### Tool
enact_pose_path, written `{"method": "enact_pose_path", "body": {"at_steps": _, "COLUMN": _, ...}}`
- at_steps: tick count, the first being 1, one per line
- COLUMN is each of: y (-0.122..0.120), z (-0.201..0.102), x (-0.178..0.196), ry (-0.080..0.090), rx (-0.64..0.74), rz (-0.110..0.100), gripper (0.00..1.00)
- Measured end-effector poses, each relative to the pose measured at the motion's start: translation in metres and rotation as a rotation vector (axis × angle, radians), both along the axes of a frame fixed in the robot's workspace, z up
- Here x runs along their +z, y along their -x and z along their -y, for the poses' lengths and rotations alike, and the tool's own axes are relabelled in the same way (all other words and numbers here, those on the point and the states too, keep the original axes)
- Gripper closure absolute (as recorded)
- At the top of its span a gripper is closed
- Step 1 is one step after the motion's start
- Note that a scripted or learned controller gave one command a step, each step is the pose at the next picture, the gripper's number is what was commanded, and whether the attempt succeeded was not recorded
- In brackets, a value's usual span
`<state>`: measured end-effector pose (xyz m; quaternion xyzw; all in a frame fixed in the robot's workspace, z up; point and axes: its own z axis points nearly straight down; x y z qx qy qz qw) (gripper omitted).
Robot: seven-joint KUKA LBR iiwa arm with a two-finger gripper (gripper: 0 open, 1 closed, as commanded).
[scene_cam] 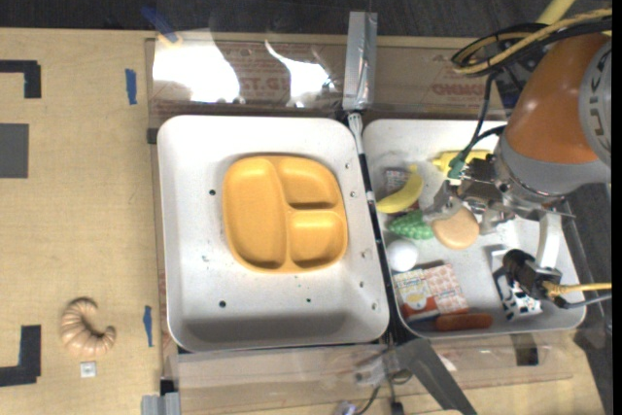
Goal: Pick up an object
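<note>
The yellow tray (284,212) looks like smooth, matt plastic. The white bin (185,238) around it is shiny plastic. The surface (78,209) at nine o'clock looks like dull brown cardboard.

My worktop (78,209) is a tan, cardboard-like surface with black markings along its left edge and bits of blue tape. Two white bins sit on it side by side, touching along their inner rims: the left bin (185,306) and the right bin (573,316) under my arm. A croissant (86,326) lies directly on the worktop at the near left, well apart from the left bin. Beyond the bins, at the far side, stands a clear glossy panel (243,73).
</note>
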<state>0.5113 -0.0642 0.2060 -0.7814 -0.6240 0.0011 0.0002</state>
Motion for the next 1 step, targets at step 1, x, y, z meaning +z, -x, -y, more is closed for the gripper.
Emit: {"method": "enact_pose_path", "body": {"at_steps": 1, "y": -0.0016, "z": -0.0007, "x": 0.007, "ry": 0.001, "rx": 0.002, "rz": -0.004, "gripper": 1.0}}
